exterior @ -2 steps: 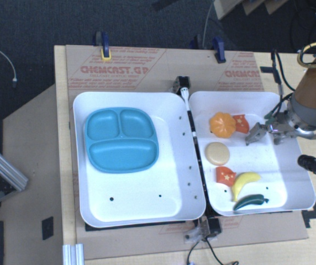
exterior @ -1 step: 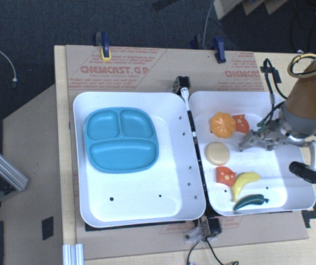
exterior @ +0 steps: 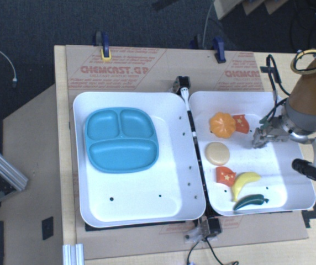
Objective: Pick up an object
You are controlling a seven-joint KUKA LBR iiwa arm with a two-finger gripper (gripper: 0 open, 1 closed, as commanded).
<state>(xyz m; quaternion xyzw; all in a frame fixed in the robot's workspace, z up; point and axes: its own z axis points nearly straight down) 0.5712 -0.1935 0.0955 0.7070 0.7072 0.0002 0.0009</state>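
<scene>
Over the right bin [exterior: 290, 164], an orange [exterior: 222, 124], beige round [exterior: 217, 153], banana [exterior: 245, 181] and other toy foods lie loose as the robot's jaws [exterior: 259, 138], their state unclear, hover beside them; judging by this, descent onto one piece comes next
</scene>
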